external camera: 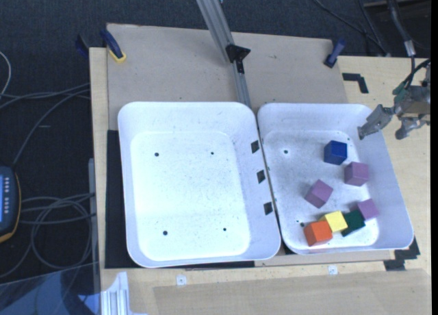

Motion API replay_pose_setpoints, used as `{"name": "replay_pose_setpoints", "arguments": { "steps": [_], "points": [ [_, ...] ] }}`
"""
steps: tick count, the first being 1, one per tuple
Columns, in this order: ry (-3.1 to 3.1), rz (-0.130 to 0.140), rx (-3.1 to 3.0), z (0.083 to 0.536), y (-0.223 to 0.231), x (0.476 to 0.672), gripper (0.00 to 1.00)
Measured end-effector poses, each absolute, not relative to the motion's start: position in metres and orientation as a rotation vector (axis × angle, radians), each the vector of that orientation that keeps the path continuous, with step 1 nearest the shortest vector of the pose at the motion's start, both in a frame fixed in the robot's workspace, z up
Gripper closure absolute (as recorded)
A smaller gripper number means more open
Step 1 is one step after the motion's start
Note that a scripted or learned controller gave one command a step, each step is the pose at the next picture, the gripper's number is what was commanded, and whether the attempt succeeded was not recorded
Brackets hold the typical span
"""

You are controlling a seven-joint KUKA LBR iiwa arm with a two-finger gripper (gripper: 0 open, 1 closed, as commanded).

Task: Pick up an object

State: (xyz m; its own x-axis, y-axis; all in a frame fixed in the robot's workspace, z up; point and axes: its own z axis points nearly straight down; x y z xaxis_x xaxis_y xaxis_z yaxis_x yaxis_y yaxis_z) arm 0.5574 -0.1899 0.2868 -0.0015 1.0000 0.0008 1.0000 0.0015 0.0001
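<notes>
- Gripper (389,126) sits at the right bin's (274,170) far right corner, over the rim; two grey fingers (370,123) splayed wide, nothing between them
- Task's thing, any one block: all seven lie in the right bin; blue cube (335,152) is nearest the gripper, just inside the corner, apart from the rest
- Three purple cubes: one (356,172) just beyond the blue cube toward the bin's near edge; one (318,192) toward the bin's middle; one (367,208) by the right wall
- Orange cube (317,232), yellow cube (335,221) and green cube (354,221) huddle in a row at the bin's near edge, seemingly touching, though the view is too coarse to be sure
- Risks, as judged: a descent from the present spot would strike the rim, not a block; a grab at the huddled row may nudge neighbours or catch two; the purple cube by the wall leaves little room for a finger; the blue cube looks the safest pick, having open floor around it
- Materials: blocks small, matte, sharp-edged, probably wood or plastic; right bin and left bin (137,170) are shallow white trays with rounded corners, smooth walls, floors flecked with dark specks; hard blocks may skid on such a floor if the fingers close off-centre
</notes>
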Motion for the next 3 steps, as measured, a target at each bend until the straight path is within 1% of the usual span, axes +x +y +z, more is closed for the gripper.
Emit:
{"name": "replay_pose_setpoints", "arguments": {
  "steps": [1,2,3],
  "points": [
    [-2.223,-0.001,-2.219,0.287,-0.19,0.557,0.0],
    [-2.218,0.005,-2.218,0.231,-0.198,0.563,0.0],
    [-2.218,0.004,-2.217,0.184,-0.189,0.564,0.0]
  ]
}}
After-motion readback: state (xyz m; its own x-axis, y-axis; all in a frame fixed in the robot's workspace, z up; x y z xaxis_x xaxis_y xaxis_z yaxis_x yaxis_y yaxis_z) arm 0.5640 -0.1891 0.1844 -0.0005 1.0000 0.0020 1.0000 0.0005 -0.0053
